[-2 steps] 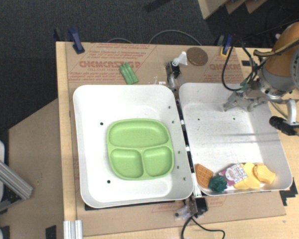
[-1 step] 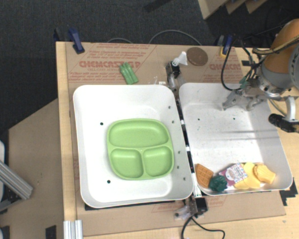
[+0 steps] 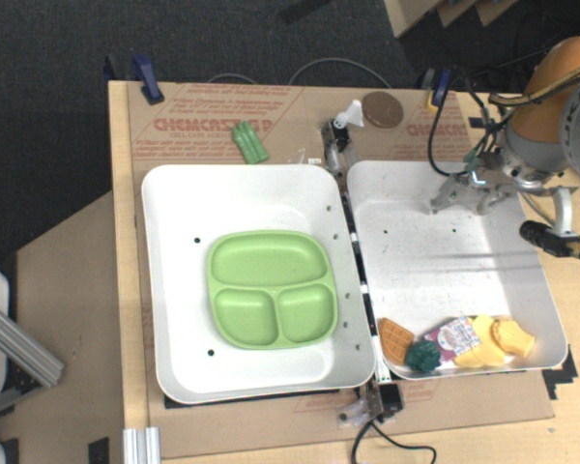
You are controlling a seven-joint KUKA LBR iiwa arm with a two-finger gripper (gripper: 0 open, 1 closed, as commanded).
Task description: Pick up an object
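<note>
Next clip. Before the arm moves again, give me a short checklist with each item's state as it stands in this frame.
1. Things to pick are in the right bin: ok, a small pile sits at its near edge.
2. Claw over the pile: not ok, it sits at the bin's far side.
3. Claw holds nothing: cannot tell.
4. Green tray out of the way: ok, it lies in the left bin.
5. Path to pile: ok, bare bin floor between.
</note>
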